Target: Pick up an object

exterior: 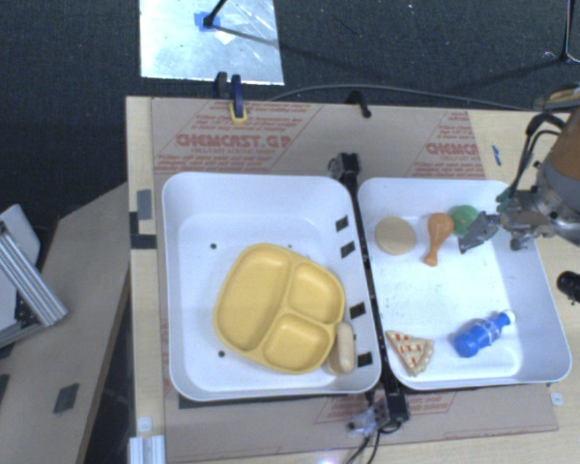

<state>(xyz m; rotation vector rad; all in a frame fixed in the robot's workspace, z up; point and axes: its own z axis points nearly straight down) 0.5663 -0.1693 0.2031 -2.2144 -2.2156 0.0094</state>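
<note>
Seen from above at a slant: two shallow white bins side by side on a bench. In the left bin (pixel 188 201), a yellow divided tray (pixel 280 307) with a pale bread roll (pixel 343 348) touching its lower right edge. In the right bin (pixel 536 288), five small play-food pieces: a round tan cookie (pixel 396 235), an orange drumstick (pixel 437 236), a green piece (pixel 463 217), a waffle-patterned pie slice (pixel 410 351) and a blue bottle (pixel 481 333).

Reaching in from the right, a grey arm with its gripper (pixel 498 228) low over the right bin's upper right area. Cannot tell how far open, nor whether anything is held; no object clearly visible in the grasp.

Nearest candidates for picking: the green piece, just beside the gripper's tip on its left and partly hidden behind it, and the drumstick a little farther left. Drumstick's long axis nearly vertical in view, thick end up, thin end down. Bottle well apart, toward the bin's lower right, lying tilted with its cap end up and to the right.

Hard to make out: the green piece's true shape and the exact fingertip positions against the dark metal. Arm cut off at the right edge.
</note>
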